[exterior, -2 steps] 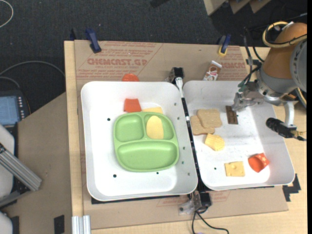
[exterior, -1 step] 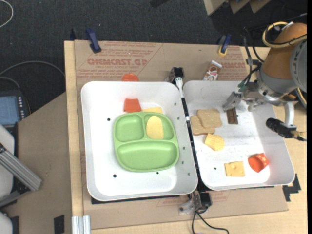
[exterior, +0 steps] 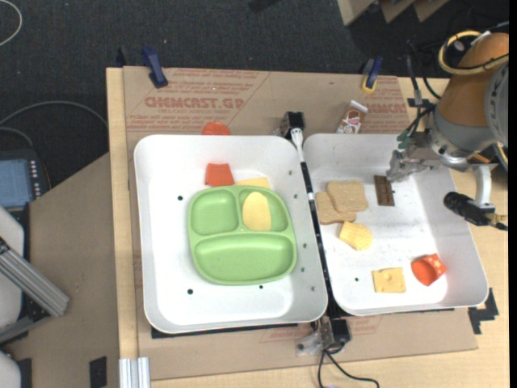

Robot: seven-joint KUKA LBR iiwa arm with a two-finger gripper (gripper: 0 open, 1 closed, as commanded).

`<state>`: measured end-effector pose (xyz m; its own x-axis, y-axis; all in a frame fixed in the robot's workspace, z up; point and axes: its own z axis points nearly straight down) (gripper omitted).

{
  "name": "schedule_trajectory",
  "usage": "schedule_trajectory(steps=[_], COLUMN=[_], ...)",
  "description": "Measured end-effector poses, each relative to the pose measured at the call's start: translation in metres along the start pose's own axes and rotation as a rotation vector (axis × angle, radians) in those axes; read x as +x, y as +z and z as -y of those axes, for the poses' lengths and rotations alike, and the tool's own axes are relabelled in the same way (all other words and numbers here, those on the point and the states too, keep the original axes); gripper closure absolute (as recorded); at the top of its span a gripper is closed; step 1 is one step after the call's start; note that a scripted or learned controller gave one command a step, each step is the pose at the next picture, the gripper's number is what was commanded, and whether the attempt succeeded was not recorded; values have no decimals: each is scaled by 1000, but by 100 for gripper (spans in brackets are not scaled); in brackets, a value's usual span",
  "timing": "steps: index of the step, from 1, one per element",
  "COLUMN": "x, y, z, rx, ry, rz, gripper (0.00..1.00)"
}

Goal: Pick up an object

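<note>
The cheese square point(exterior: 388, 280) is lying lower right, while the gripper point(exterior: 396, 170), closure impossible to tell, is hovering beside the brown bar point(exterior: 384, 191), apparently approaching; descent comes next.

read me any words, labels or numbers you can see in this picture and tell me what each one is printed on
"CHEMCAST" in red print, followed by what looks like "GP", on the brown board under the bins; that last part is uncertain.
The same red print repeats on the board near the right bin, too cut off to read.
Smaller red lines above and below the big word are too blurred to read.
The small carton behind the right bin has print too small to read.
</note>
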<state>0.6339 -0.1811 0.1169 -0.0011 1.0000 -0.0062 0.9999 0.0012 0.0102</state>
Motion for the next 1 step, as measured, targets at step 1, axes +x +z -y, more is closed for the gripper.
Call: schedule_trajectory(steps=[1], x=[0], y=[1], z=[0], rx=[1], ry=[0], rz=[0], gripper=[0])
